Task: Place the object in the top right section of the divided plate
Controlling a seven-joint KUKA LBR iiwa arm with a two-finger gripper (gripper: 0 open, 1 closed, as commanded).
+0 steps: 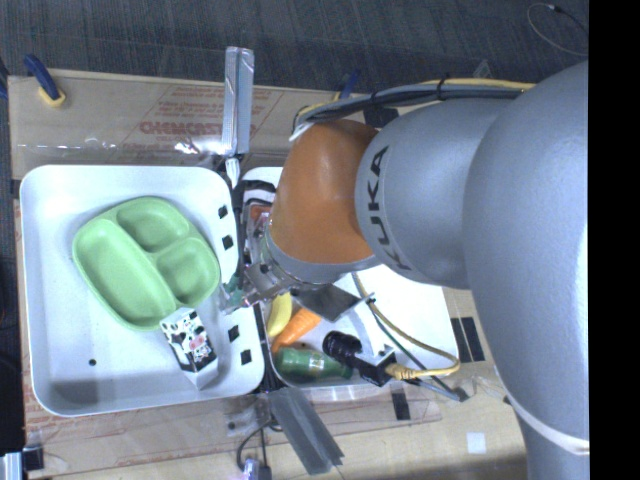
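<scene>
Camera view, single frame. The green divided plate (130,268) lies in the left bin (60,183), toward its upper middle and turned at a slant. All three of its compartments show bare green. White bin floor is open to the plate's left and below it. The plate's right edge runs close to the wall shared with the right bin (425,313).

A small cow-patterned carton (190,340) stands just off the plate's lower right rim, outside the plate, and leans toward that shared wall. I cannot tell which item is the task's object.

The arm (450,198) covers most of the right bin, with its orange band (320,198) above the divide. The claw (248,286) sits low over the shared wall, just right of the plate. Whether it is apart or together: cannot tell.

In the right bin's near-left corner, crowded together, lie a yellow item (281,313), an orange item (298,326) and a green bottle (312,365). The brown desk (120,108) shows beyond the bins' far edges.
</scene>
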